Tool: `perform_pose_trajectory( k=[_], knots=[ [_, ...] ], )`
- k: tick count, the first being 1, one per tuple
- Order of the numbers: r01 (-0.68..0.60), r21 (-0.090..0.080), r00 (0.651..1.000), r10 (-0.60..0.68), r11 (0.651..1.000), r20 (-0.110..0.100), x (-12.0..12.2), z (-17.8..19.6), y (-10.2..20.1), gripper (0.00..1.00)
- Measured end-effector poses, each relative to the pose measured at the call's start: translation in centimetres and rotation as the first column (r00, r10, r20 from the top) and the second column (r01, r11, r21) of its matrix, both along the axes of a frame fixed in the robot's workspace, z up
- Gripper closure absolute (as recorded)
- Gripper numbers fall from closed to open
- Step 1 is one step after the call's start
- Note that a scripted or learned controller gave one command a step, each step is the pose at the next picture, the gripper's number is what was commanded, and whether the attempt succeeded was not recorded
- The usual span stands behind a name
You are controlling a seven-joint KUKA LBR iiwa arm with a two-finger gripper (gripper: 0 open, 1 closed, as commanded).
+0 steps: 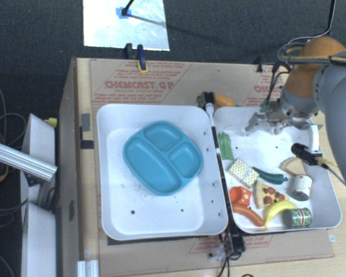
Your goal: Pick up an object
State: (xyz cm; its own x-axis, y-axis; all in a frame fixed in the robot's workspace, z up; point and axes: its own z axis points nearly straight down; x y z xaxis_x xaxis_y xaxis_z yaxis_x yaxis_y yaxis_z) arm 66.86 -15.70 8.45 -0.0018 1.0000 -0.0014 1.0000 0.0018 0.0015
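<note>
At the far left of the frame we see a grey metal bar [22, 160] lying at a slant beside the bench. On the bench, the left bin [112, 212] takes up the middle of the picture, and in it sits a blue divided plate [163, 156] with three compartments, tilted a little and lying toward the bin's upper half. Above the bench, at the top of the frame, we notice a pale shiny sheet [126, 16] on the dark floor.

Moving right, the right bin [328, 209] touches the left one along a shared edge. Its objects crowd the lower half: a green stick-like piece [225, 145] near the dividing edge, a checked pale block [243, 172] below it, a red pepper-like toy [239, 195], a red sausage shape [249, 215], a pizza slice toy [266, 194], a dark green curved piece [270, 175], a banana [277, 209], a green-labelled can [296, 217] lying on its side just beside the banana, and a white cup [301, 186] near the right wall.

In the upper right, the arm [334, 91] reaches in, and the gripper [269, 122] hangs over the bare upper part of the right bin, well apart from the toys; we cannot tell how it is set, and we see nothing in it
</note>
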Motion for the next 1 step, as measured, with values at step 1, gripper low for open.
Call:
perform_pose_trajectory(
  k=[1],
  knots=[
    [0.0,0.0,1.0,0.0,1.0,0.0,-6.52,0.02,-1.54,0.0]
  ],
)
